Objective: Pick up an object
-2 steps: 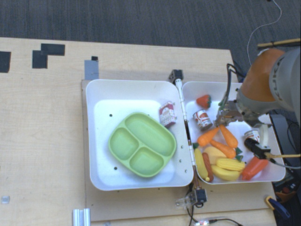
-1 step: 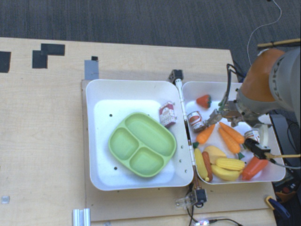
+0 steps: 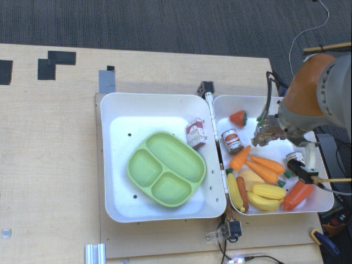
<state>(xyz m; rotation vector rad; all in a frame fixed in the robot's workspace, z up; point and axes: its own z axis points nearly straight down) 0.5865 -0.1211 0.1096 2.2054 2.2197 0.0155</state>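
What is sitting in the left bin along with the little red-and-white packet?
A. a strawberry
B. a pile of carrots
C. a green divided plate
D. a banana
C: the green plate with three compartments lies in the left bin, near the packet; the carrots, strawberry and banana are in the right bin.
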